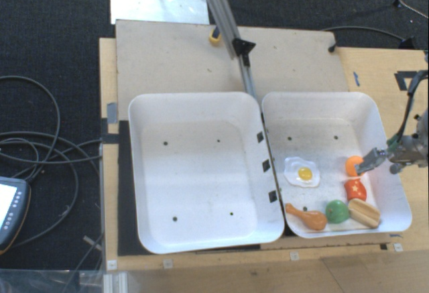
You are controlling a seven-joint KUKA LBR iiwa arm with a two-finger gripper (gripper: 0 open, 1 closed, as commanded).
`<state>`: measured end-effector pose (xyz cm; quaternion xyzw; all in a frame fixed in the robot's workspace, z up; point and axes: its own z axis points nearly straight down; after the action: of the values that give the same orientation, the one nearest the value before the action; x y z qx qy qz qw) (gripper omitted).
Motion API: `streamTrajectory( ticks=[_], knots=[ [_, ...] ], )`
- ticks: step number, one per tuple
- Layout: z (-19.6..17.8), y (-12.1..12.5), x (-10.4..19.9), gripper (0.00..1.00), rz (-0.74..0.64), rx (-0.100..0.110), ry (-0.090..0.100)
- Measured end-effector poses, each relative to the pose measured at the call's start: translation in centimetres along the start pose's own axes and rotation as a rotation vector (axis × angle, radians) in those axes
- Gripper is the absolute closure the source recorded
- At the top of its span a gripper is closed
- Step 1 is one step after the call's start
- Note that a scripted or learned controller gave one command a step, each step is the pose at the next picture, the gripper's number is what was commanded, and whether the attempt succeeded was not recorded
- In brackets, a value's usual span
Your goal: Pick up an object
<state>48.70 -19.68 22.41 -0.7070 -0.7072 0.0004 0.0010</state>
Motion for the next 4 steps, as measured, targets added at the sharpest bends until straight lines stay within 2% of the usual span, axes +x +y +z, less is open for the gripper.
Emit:
streamTrajectory(
  ticks=[2, 3, 4],
  knots=[
    [11.9, 1.2, 0.9, 0.0, -0.001, 0.002, 0.001],
    [10.5, 1.4, 0.8, 1.0, -0.001, -0.006, -0.002],
    [6.0, 0.9, 0.9, 1.0, -0.004, -0.007, -0.003]
  ],
)
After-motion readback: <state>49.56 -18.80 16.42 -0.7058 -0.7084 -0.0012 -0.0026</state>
